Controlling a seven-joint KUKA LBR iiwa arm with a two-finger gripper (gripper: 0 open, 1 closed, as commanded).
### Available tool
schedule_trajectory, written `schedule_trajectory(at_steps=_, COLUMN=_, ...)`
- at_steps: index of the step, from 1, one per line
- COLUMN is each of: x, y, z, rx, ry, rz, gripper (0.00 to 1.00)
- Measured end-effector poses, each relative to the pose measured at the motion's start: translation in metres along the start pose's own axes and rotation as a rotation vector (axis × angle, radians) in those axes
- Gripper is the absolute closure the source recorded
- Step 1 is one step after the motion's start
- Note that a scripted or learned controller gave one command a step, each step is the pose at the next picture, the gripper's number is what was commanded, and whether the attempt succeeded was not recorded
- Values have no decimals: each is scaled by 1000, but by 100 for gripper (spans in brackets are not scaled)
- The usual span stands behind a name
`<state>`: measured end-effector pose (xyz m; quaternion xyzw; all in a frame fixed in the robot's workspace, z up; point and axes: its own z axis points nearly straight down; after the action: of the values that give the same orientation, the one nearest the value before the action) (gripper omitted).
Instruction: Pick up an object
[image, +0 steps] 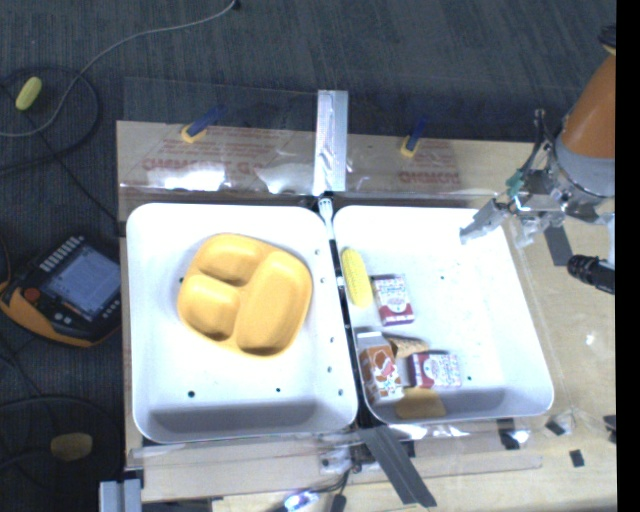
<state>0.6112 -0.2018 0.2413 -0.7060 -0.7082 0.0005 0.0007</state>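
My gripper (515, 230) hovers over the far right corner of the right bin (500, 330), open, with nothing between its fingers. One grey finger (478, 223) points down-left over the bin's back area. In that bin, a slim yellow piece (352, 275) lies along the left wall, with a red and white carton (393, 299) beside it. Nearer the front are a brown packet (380, 371), a second red carton (438, 370) and a tan flat piece (421, 404). All of them are well left of and nearer the front than the gripper. A large yellow divided dish (245, 292) lies in the left bin (160, 390).
The bins meet at a central divider (338, 300). Behind them a clear plastic sheet (250, 160) is held by clips. A yellow-and-black pendant (65, 290) and cables lie on the floor at left. The right bin's right half is bare white floor.
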Motion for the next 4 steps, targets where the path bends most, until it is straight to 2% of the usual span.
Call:
schedule_trajectory(at_steps=1, x=51, y=9, z=128, rx=0, ry=-1, rz=14, gripper=0)
schedule_trajectory(at_steps=2, x=81, y=-17, z=142, rx=-35, ry=-13, rz=-175, gripper=0)
schedule_trajectory(at_steps=3, x=89, y=-86, z=144, rx=-36, ry=-9, rz=-186, gripper=0)
schedule_trajectory(at_steps=4, x=98, y=-75, z=147, rx=-19, ry=-4, rz=-72, gripper=0)
